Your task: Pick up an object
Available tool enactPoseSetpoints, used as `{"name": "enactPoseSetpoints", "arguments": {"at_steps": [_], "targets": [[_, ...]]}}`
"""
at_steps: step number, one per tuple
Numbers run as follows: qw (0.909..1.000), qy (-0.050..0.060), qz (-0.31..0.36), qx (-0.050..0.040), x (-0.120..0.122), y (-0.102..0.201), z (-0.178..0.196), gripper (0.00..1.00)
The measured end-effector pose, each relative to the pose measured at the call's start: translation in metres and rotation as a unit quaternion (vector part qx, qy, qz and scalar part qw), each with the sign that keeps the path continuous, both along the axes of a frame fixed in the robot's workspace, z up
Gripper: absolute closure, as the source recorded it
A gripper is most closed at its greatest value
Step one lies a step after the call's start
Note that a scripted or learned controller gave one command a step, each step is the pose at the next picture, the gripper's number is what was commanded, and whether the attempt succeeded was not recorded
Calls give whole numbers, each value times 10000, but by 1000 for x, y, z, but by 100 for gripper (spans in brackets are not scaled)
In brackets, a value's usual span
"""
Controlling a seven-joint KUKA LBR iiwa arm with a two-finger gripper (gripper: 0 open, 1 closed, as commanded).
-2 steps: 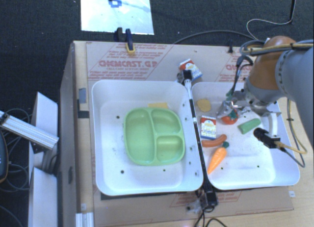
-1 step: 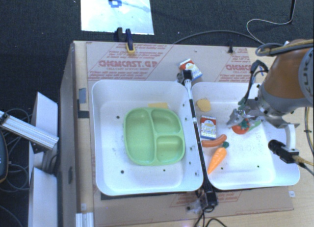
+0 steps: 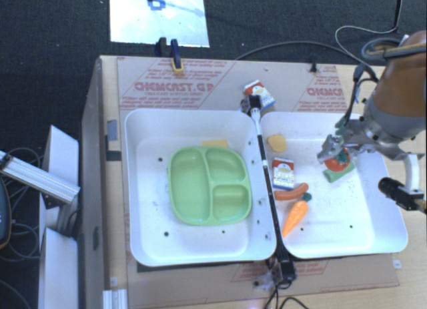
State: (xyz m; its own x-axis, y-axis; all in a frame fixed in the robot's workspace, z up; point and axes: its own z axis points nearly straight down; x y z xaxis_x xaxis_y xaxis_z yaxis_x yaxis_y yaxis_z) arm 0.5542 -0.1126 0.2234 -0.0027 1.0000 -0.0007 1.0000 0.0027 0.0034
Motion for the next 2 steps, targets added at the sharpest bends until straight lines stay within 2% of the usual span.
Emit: {"name": "enactPoseSetpoints", "arguments": {"at_steps": [1, 2], "targets": [[10000, 1, 8, 3, 63, 17, 17, 100], [10000, 3, -6, -3, -13, -15, 53, 100]]}}
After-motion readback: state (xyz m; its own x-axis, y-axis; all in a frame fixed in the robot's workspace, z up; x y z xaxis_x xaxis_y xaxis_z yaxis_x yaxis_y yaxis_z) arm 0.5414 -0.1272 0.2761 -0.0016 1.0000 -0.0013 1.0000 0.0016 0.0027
